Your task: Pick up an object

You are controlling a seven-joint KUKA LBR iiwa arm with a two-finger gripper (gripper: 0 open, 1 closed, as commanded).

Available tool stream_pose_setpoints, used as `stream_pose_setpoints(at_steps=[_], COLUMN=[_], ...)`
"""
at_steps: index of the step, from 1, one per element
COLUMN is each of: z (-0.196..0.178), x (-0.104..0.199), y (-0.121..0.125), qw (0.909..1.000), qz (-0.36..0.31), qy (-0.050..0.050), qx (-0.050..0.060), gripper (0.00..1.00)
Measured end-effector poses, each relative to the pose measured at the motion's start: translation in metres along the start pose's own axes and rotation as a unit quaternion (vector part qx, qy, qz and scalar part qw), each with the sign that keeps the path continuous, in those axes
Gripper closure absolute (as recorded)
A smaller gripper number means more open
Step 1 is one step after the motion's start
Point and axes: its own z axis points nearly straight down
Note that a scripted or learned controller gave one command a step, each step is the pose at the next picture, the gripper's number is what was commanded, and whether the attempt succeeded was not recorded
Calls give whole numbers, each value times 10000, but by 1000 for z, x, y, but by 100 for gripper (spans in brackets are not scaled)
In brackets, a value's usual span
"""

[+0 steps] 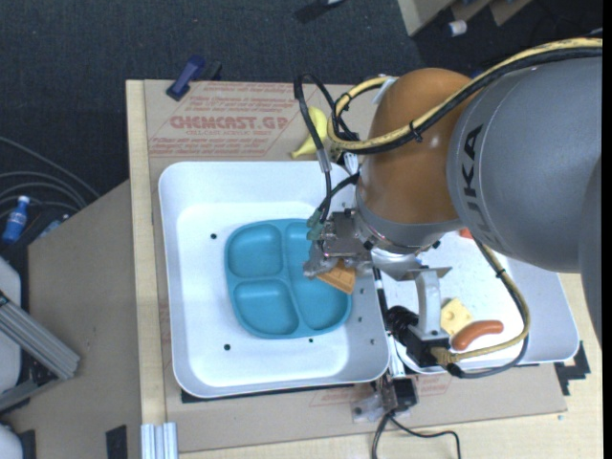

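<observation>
The blue divided plate point(277, 277) lies in the left bin point(191, 256); at the plate's right edge sits a small tan-orange piece point(337, 277), right under the gripper point(330, 251), touching or nearly so; whether anything is gripped, I cannot tell; right of the plate, in the other bin, lie a yellow piece point(457, 312) and a sausage point(475, 332).

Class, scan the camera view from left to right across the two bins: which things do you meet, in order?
Blue plate → gripper → yellow piece → sausage.
</observation>
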Motion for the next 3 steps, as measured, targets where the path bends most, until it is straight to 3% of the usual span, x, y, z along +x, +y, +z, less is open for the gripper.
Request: stream_pose_setpoints(at_steps=[1, 2, 3], z=[-7, -46, -14], x=[-128, -54, -144], y=[-1, -1, -2], qw=[10000, 10000, 10000], qz=[17, 4, 17], qy=[-7, -2, -7], qx=[-10, -22, -9], gripper=[100, 100, 100])
